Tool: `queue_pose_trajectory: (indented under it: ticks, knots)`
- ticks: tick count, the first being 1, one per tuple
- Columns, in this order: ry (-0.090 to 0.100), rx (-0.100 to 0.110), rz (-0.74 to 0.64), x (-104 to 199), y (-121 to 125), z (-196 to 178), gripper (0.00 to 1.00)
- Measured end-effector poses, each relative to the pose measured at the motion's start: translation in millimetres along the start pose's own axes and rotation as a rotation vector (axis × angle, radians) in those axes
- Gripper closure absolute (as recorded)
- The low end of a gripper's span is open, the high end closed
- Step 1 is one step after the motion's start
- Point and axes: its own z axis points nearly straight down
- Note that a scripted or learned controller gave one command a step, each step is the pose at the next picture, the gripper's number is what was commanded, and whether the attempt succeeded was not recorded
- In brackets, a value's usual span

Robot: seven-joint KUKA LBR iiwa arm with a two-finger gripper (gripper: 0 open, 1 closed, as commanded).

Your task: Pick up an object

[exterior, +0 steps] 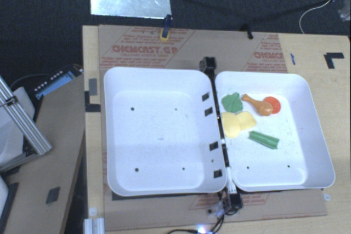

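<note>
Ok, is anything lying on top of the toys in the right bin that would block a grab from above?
Nothing visible covers them. The green leaf, orange drumstick, red piece, yellow piece and green pod lie open in the right bin. They sit close together, some touching, so neighbours may crowd the fingers.

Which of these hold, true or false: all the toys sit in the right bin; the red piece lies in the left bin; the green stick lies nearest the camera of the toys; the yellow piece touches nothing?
1. All the toys sit in the right bin. True.
2. The red piece lies in the left bin. False: it lies in the right bin, against the orange drumstick-shaped toy.
3. The green stick lies lowest in the view among the toys. True.
4. The yellow piece touches nothing. False: the green leafy toy meets its upper edge.
</note>
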Motion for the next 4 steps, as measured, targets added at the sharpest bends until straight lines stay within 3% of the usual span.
queue_pose_trajectory:
  ticks: [1, 2, 3, 4]
  knots:
    - [0.0, 0.001, 0.0, 0, 0, -14, 1.0]
    - [0.001, 0.0, 0.0, 21, -2, -24, 1.0]
    - [0.0, 0.0, 0.005, -2, 0, -34, 1.0]
    - [0.001, 0.0, 0.0, 19, 0, -51, 1.0]
